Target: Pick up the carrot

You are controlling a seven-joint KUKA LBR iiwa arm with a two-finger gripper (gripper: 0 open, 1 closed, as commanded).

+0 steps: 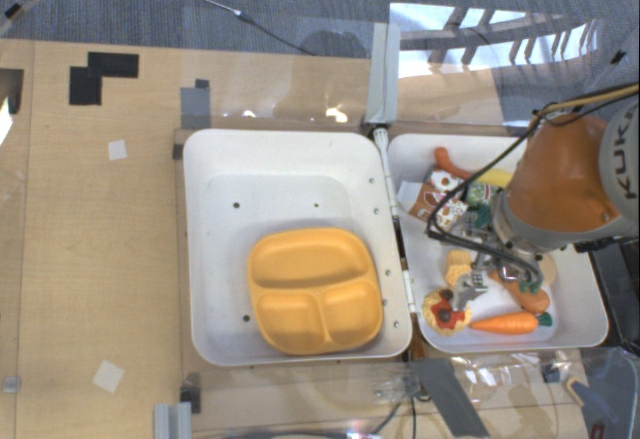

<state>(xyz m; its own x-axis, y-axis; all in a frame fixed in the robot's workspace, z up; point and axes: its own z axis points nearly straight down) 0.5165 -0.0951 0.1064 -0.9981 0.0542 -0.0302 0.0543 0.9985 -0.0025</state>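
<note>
Two white bins are sitting side by side on the worktop (90,257), their inner rims touching along the middle. The left bin (215,227) is holding one yellow divided plate (315,289), lying toward its front edge, with bare floor lying open behind it and to its left. The right bin (590,317) is crowded: one carrot (505,324) is lying flat along the front wall, its green end pointing right, with a small red and yellow toy (443,313) just beside its tip. A printed packet (432,199) is lying near the back; its writing is too small to read. The arm (560,177) is hanging over this bin, letters "KU" showing on its side. The gripper (478,279) is pointing down just behind the carrot, holding nothing visible; how far apart it is standing cannot be told.
</note>
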